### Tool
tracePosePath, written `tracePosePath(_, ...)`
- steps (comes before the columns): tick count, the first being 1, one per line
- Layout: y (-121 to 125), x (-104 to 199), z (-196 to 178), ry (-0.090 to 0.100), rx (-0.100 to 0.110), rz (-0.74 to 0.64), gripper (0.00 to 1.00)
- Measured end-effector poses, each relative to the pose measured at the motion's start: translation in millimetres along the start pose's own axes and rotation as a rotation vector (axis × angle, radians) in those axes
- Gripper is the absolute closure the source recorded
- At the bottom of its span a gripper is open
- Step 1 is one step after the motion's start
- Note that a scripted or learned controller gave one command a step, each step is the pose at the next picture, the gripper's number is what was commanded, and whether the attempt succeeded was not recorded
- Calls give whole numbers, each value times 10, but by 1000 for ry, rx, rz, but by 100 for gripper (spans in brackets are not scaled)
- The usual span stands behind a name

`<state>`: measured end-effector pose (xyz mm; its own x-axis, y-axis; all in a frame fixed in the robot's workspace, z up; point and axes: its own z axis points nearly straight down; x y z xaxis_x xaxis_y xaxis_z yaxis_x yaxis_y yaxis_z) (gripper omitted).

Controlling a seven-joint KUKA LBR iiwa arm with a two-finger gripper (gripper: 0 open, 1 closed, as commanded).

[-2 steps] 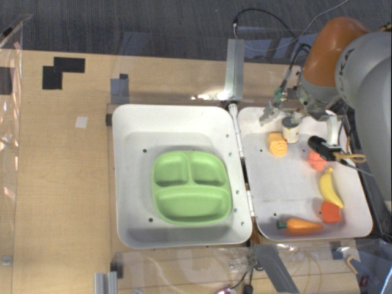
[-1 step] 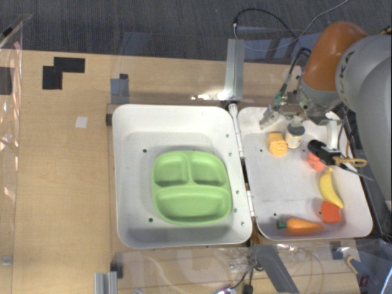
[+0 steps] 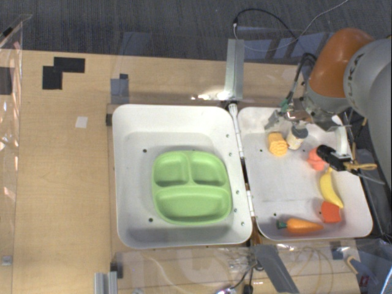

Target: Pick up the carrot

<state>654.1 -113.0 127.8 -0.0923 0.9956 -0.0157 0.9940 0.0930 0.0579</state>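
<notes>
While the hand (image 3: 293, 126) hovers at the right white bin's (image 3: 263, 182) far end — grip state I cannot tell — the orange carrot with green top (image 3: 301, 226) lies well apart at the near wall, long axis crosswise — beyond the yellow banana (image 3: 331, 188).

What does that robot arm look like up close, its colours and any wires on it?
The arm is rounded and grey, with a glossy orange band above the wrist. Thin black cables loop from behind it. Its tool is small, dark metal with pale tips.

Green divided plate (image 3: 192, 185) in left bin (image 3: 128, 164); banana (image 3: 331, 188), corn piece (image 3: 277, 144) in right bin (image 3: 275, 195).
</notes>
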Motion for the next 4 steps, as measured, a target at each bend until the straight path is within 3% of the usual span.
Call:
tracePosePath(3,1,3,3,0,-1,-49,0)
tracePosePath(4,2,6,6,0,-2,-127,0)
